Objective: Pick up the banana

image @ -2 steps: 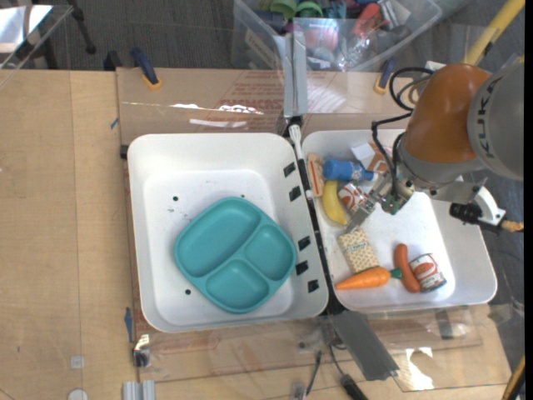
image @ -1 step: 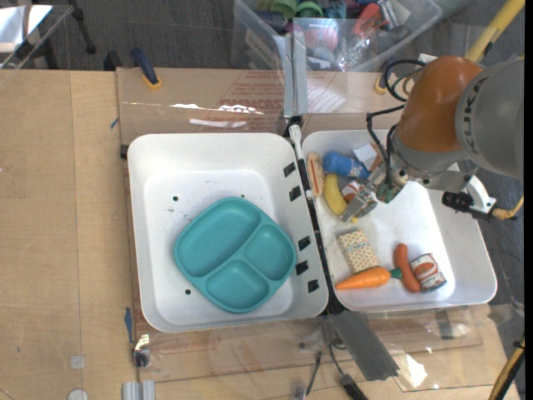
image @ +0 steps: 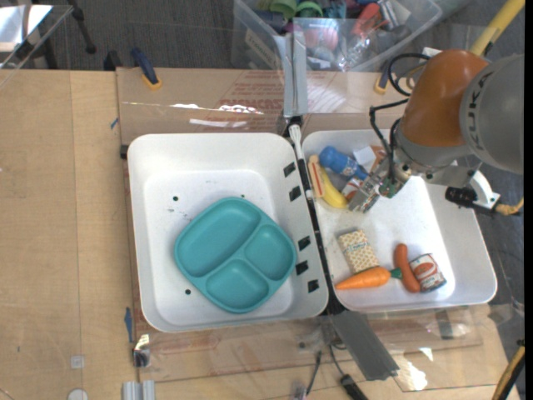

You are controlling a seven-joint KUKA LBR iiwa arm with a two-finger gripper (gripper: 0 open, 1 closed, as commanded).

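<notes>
The yellow banana [image: 331,192] lies in the right bin [image: 454,248], near its left wall toward the back. My gripper [image: 364,197] hangs just to the banana's right, low over the bin, with its fingers pointing down and left. A blue item [image: 337,160] sits right behind the banana. The banana lies beside the fingers, not between them.
In the right bin's front part lie a cracker-like packet [image: 356,249], a carrot [image: 363,280], a sausage [image: 405,267] and a small can [image: 427,272]. The left bin [image: 158,223] holds a teal divided plate [image: 235,253]. A clear tub of toys [image: 333,15] stands behind the bins.
</notes>
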